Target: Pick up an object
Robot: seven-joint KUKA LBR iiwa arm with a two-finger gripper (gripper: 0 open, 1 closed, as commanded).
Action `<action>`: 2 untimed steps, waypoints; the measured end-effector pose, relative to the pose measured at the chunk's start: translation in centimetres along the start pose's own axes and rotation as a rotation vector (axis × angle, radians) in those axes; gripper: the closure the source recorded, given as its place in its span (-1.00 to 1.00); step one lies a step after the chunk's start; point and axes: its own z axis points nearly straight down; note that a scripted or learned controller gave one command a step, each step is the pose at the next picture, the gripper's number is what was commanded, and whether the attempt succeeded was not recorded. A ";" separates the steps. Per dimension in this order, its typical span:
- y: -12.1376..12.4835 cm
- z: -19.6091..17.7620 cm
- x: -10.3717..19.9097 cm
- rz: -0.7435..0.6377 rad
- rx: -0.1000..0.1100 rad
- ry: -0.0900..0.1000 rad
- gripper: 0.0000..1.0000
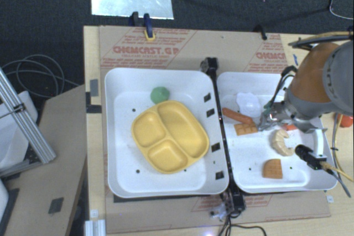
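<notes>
White bins sit side by side: your left bin [119, 119] bears a yellow tray [168, 135] and a green ball [160, 94]; the right bin [249, 179] holds the food pieces. The arm [315, 83] reaches in from the right, wrist bent down. Your gripper [267, 119] hangs just right of the waffle [245, 129], whose neighbour, the carrot [238, 116], runs slantwise left of it. How far the jaws stand apart, you cannot tell.
</notes>
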 end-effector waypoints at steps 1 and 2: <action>-5.6 -6.8 -6.4 0.017 0.002 -0.004 1.00; -8.5 -7.5 -4.7 0.011 0.006 0.001 1.00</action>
